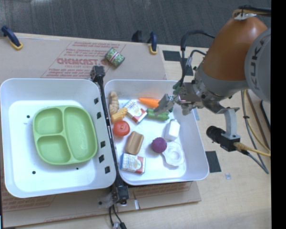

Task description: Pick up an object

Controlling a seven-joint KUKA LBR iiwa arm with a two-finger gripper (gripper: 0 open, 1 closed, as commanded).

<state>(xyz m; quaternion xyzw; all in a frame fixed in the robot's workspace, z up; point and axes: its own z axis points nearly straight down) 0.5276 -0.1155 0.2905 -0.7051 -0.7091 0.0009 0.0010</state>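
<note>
The right bin (195, 147) holds several toy foods. An orange carrot (149, 101) with a green leafy top (158, 113) lies near its back right. My gripper (168, 102) hangs over the bin's right rim, right beside the carrot's leafy end; whether it touches the carrot is unclear. Nearby lie a white bottle (172, 129), a purple ball (158, 145), a fried egg (174, 155), a bread loaf (134, 142), a red tomato (121, 128) and a red-and-white carton (136, 111).
The left bin (9, 94) holds a green divided plate (64, 134). Another small carton (132, 163) lies at the right bin's front. Yellow and beige pieces (117, 108) sit by the divider. A green can (115, 57) rests on the cardboard behind the bins.
</note>
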